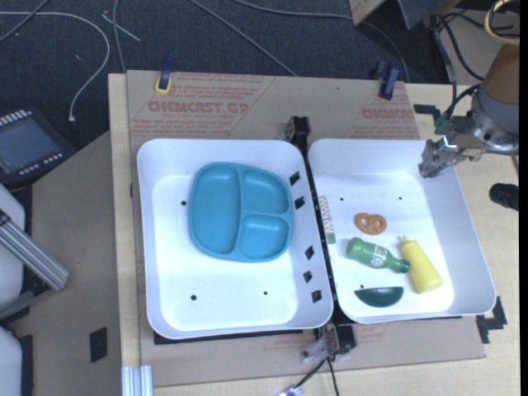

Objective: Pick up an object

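Surface [206, 97]: a cardboard-covered bench seen from above at a slant, held at its far edge by two blue clamps, likely to stop the sheet sliding.
Left bin [165, 287]: shallow and white. It holds a blue plate [241, 211] with three compartments, lying flat near the bin's middle.
Divider [307, 221]: a dark strip where the two bins meet, with small black tabs along it.
Right bin [462, 246]: shallow and white. All the small things sit in its near half, grouped close together.
Pretzel [370, 222]: small, orange-brown, lying flat, farthest from the camera of the group and apart from the rest.
Bottle [375, 254]: green, lying on its side, cap end pointing right and touching or nearly touching the yellow bottle.
Bowl [379, 295]: dark green, at the bin's near edge, just below the green bottle.
Yellow bottle [420, 264]: lying on its side, nozzle pointing away, just right of the green bottle.
Gripper [431, 165]: over the right bin's far right corner, well apart from all four things, reached in from the right. It holds nothing. Whether it is spread or closed I cannot tell.
Task stage: judged as the approach, nothing lifted yet.
Likely target: the pretzel lies nearest the gripper and stands clear of its neighbours, so it looks the simplest pick.
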Robot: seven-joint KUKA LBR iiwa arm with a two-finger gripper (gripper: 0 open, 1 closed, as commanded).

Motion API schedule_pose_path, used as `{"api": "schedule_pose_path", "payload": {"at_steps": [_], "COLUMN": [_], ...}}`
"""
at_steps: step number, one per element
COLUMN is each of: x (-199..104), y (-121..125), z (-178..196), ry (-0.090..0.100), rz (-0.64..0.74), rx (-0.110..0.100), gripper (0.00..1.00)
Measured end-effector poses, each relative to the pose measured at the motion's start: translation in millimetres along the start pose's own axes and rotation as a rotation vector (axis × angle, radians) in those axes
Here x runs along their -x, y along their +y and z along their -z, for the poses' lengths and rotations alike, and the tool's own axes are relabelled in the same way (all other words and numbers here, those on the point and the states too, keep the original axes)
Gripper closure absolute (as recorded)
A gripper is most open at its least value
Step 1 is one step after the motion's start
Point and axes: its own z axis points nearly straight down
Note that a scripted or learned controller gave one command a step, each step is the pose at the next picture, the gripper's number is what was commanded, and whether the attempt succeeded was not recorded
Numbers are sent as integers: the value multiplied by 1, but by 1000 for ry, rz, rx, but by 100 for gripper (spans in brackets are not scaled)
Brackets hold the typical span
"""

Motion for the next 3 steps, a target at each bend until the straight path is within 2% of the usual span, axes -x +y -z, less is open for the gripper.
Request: {"api": "schedule_pose_path", "payload": {"at_steps": [1,2,3], "x": [-60,-112,-167], "y": [-3,1,-9], "z": [-10,-1,-11], "ry": [1,0,1], "rz": [0,1,0], "rx": [-2,2,-3], "gripper": [100,100,100]}}
